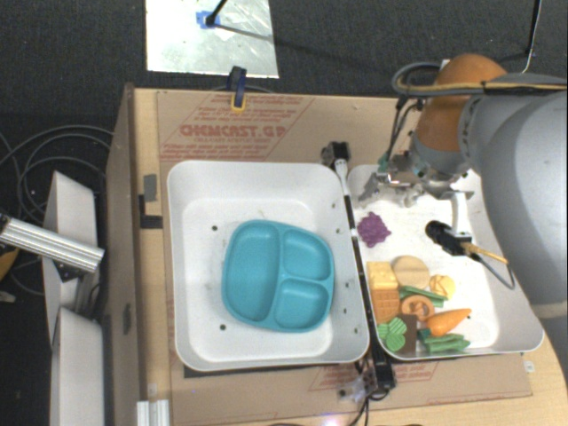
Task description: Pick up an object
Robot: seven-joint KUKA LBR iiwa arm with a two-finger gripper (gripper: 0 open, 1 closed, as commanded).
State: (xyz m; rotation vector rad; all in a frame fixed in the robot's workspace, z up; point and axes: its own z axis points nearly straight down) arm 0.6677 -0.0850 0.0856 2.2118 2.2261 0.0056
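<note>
Approach step — tool [415,187] over far edge of right bin [515,327], spread or pinched impossible to tell. Toy food [417,304] heaped at near edge — needs descent there.

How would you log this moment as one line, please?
claw: above right bin, far end | held: nothing seen | toy food: near corner | blue tray: left bin

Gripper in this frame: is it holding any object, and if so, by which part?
Cannot be told. The gripper hangs over the top of the right bin, above the purple grapes; nothing visibly sits in it.
</note>
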